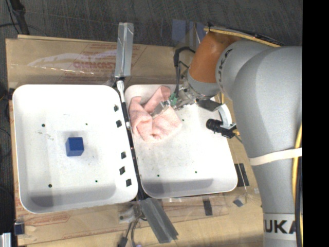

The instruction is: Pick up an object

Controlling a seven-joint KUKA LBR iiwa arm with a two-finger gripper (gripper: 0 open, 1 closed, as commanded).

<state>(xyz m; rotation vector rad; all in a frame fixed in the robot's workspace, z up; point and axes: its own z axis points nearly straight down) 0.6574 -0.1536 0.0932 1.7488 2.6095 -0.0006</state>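
Pink cloth sits at our gripper's seven o'clock; we can't tell its grip, and soft folds could slip.

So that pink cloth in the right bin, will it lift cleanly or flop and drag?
Likely floppy: the pink cloth lies crumpled in soft folds, so a pinch would probably lift one fold while the rest hangs. It looks light for its bulk. It shouldn't roll, though a trailing end might drag along the right bin floor. The gripper sits at its upper edge.
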